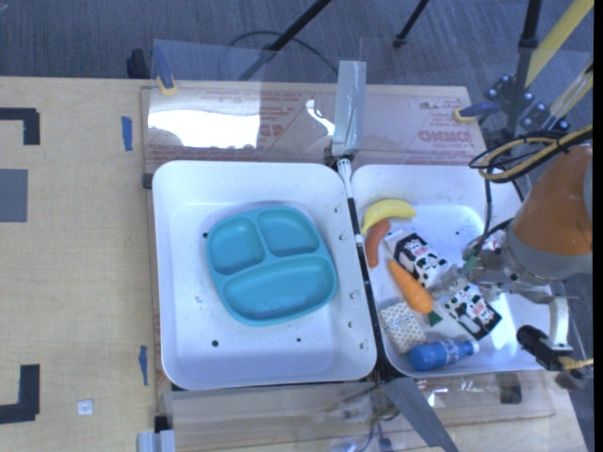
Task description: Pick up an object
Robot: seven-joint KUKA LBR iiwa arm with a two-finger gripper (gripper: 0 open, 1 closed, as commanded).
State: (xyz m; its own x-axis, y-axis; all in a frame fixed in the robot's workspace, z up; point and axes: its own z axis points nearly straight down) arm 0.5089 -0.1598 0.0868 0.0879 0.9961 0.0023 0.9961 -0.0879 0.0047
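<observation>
Spanning wooden bench [66, 281], two white bins [179, 252]; grey carpet [94, 17] behind; gripper [468, 273] state unclear

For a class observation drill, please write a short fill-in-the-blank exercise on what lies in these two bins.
1. The blue plastic divided plate lies in the ______ white bin.
2. The plate has ______ compartments.
3. The yellow toy banana lies in the right white bin, at the end ______ from the camera.
4. The orange toy carrot lies between two black-and-white ______-patterned blocks.

Missing words: left; three; farther; cow
</observation>
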